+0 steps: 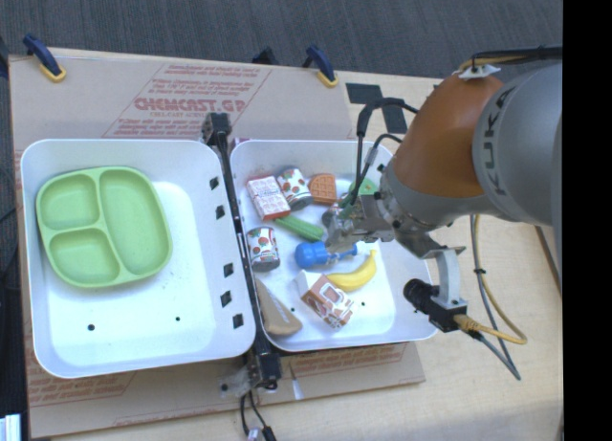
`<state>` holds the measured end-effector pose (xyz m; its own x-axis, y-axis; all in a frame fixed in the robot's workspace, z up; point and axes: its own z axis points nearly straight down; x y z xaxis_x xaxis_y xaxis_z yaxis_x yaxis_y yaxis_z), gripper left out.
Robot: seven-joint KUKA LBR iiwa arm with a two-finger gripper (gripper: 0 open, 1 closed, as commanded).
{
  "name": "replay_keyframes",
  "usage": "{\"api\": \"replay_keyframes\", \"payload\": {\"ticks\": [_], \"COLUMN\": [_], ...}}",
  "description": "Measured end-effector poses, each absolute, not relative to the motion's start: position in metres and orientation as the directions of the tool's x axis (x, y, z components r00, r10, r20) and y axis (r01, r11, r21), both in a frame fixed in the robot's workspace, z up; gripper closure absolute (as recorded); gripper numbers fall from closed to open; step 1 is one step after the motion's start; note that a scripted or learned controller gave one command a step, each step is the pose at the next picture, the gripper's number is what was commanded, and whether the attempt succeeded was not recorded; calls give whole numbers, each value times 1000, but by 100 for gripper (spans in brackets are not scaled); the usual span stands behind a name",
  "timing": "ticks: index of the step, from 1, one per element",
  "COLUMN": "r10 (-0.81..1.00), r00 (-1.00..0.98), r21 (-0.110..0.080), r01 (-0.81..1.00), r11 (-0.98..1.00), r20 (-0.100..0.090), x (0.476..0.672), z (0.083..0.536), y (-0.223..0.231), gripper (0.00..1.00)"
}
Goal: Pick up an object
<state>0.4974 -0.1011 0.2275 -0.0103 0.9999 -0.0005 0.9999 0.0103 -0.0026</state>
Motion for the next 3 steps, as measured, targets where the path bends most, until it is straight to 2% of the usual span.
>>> {"api": "replay_keyframes", "payload": {"ticks": [1, 2, 3], "r10": [1000, 1000, 1000], "r00": [-15, -5, -5], "r21": [-3, -1, -1], "r01": [1000, 1000, 1000], "r11": [15, 5, 5], "r20": [-1, 0, 0], "x": [498, 586, 586], "z": [238, 236, 236], "y": [-101, -149, -148], "gripper": [100, 100, 0]}}
